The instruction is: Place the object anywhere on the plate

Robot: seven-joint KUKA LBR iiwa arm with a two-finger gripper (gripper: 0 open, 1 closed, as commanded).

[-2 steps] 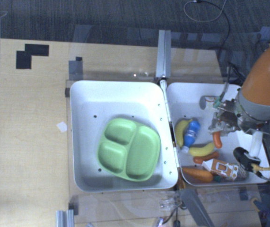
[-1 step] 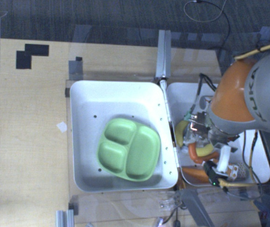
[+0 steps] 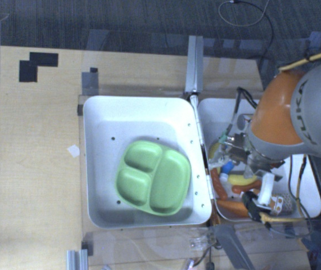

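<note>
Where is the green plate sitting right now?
In the camera view, the green plate lies in the left white bin, toward its lower right part, near the divider to the right bin where the arm is working.

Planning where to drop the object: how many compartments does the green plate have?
3: the green sectioned plastic plate in the left white bin has two small compartments on its left side and one large on its right.

Even, fairly bright overhead light falls on the pale wooden bench (image 3: 31, 151). The shallow white left bin (image 3: 101, 151) shows soft grey shading along its inner walls, and the glossy green divided plate (image 3: 153, 176) casts a faint shadow. Fine detail is slightly soft throughout.
</note>
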